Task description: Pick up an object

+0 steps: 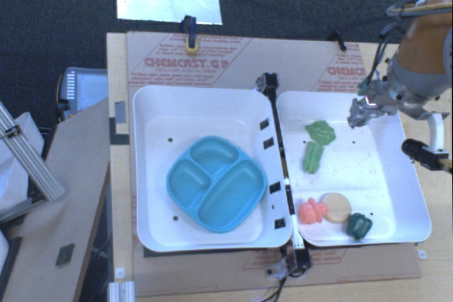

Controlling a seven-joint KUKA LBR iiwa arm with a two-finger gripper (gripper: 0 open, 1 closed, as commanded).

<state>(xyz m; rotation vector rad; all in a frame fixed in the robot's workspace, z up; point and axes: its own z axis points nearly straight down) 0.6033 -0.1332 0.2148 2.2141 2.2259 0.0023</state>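
The right bin (396,173) holds a light green leafy toy (320,131) and a green oblong toy (312,156) near its left side. Along its front lie an orange-pink toy (311,211), a tan round disc (337,207) and a dark green pepper-like toy (359,225). My gripper (359,114) hangs over the back right part of this bin, right of the leafy toy and apart from it. Nothing shows between its fingers.
The left bin (159,117) holds a blue divided plate (215,182). A black clip divider (276,152) runs between the two bins. A brown cardboard sheet (212,60) lies beneath them. Grey equipment (28,159) stands at the left.
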